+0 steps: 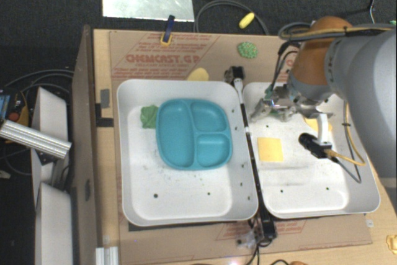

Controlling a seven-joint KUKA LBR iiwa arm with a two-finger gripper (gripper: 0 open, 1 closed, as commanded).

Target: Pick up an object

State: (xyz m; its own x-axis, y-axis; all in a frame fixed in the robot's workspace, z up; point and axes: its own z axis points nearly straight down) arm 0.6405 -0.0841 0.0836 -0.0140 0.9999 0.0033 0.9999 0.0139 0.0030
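Jaws low in the far left corner of the right bin [353,195], near the wall it shares with the left bin [186,198]. Spread or pressed together: cannot tell, the wrist hardware crowds them at this slant. Nothing seen between them. Arm [363,68] reaches in from the right and covers the bin's far right part.

Candidates in the right bin:
- yellow square [270,149], flat on the floor, nearer the camera than the jaws and apart from them.
- a second yellow piece [324,126], partly hidden under the wrist; shape unclear.

Left bin:
- blue divided plate [193,133], flat, about central.
- small green scrap [149,116] touching or just beside the plate's left rim; cannot say which.

On the worktop [161,59] behind the bins, outside either one: a yellow lump [198,75] and a green round thing [248,49].

Progress, as judged: no lift has been made. Every object seen lies on a bin floor or the worktop, none raised. The jaws sit over bare floor rather than over a piece. Left to do: line up over one object, most likely the yellow square as the closest, go down, close on it, raise it clear. The square looks thin and flat, so getting an edge may be the hard part.
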